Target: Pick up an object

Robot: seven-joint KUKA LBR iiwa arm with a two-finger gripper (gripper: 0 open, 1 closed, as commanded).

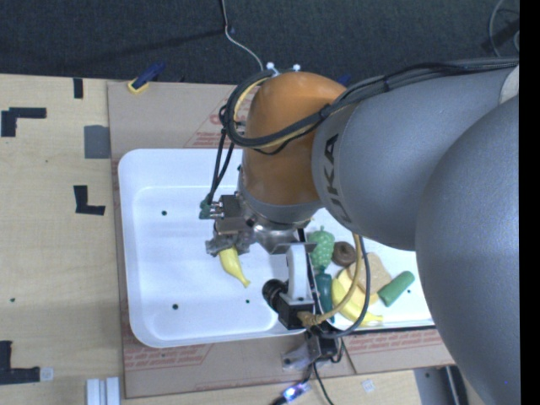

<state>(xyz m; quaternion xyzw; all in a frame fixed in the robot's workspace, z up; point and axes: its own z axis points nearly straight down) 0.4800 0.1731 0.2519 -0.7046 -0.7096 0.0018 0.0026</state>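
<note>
Arm [396,133]: grey, bulky, entering from the right of the frame and covering most of the right half; orange band [283,129] at upper centre, above the wrist.
Gripper [226,245]: just left of frame centre, low over the left bin, right above the yellow piece; finger spread hidden by the wrist housing, so cannot tell how wide apart or whether anything is gripped.
Yellow object [234,266]: small, curved, banana-like; lying on the floor of the left bin, right of that bin's middle; upper end tucked under the gripper hardware, lower tip pointing toward the lower right; contact with the gripper unclear.
Left bin [160,251]: shallow, white, centre-left of the frame, resting on a brown cardboard sheet [169,116].
Right bin [413,310]: mostly hidden beneath the arm; a strip visible at lower centre-right.
Green cylinder [395,288]: in the right bin, tilted, near its lower edge.
Green knobbly item [321,247]: in the right bin, just right of the wrist, beside a brown round piece [343,252].
Other yellow shape [354,298]: in the right bin, partly behind cables, left of the green cylinder.
Black cables [228,154]: looping down the left side of the orange band to the wrist.
Bench [51,251]: pale wood, black marks at far left.
</note>
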